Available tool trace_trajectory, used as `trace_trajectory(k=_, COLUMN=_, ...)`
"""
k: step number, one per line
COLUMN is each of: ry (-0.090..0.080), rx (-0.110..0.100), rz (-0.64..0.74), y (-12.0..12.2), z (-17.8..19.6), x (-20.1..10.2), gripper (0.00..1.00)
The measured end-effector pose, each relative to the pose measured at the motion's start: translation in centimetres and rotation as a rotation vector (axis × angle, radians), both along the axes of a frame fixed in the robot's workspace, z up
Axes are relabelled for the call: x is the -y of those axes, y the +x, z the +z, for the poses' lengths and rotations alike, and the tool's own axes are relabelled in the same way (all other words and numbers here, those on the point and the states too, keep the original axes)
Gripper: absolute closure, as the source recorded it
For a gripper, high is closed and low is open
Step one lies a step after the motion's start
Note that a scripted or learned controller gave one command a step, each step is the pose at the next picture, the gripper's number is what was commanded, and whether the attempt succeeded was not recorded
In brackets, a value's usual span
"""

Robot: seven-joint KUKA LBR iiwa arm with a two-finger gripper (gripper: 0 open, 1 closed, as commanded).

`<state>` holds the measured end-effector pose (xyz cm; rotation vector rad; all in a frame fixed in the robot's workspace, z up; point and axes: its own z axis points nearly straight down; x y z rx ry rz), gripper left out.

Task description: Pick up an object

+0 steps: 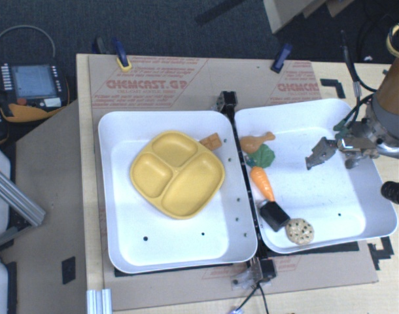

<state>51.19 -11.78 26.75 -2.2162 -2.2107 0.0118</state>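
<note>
Two white bins side by side on desk point(186, 70), divided by black centre rail point(242, 175). Left bin point(173, 247): yellow three-compartment plate point(178, 173), lying flat, upper half of bin; small brown block point(211, 141) touching plate's upper right rim. Right bin point(346, 221): items lined up along left wall, close to rail. From far end to near end: tan drumstick-shaped toy point(257, 140), green leafy toy point(260, 156) touching it just below, orange carrot point(262, 183), black rectangular block point(274, 215), round speckled cookie point(299, 231) touching block's lower right corner. Middle and right floor of right bin bare apart from small dark dots. Blue clamps point(123, 56) at desk's far edge; handheld pendant with screen point(31, 87) off desk, far left.

Arm point(389, 103) reaching in from right, wrist over right bin's upper right part. Tool point(337, 153) pointing left, over bare bin floor, well apart from row of items; nearest are green leafy toy and carrot. Nothing between fingers. Fingers spread, one dark finger point(319, 154) angled down-left, other point(354, 160) nearer wrist; tool released, not touching any object.
</note>
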Motion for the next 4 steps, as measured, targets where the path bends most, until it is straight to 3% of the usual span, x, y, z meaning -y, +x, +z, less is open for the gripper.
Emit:
trace_trajectory(k=1, ry=-0.002, rx=0.012, rz=0.003, y=0.2, z=0.6, x=0.0, gripper=0.00)
trace_trajectory(k=2, ry=-0.002, rx=0.012, rz=0.002, y=-0.2, z=-3.6, x=0.3, gripper=0.00)
trace_trajectory(k=4, ry=0.000, rx=0.007, rz=0.002, y=0.0, z=-15.9, x=0.4, gripper=0.00)
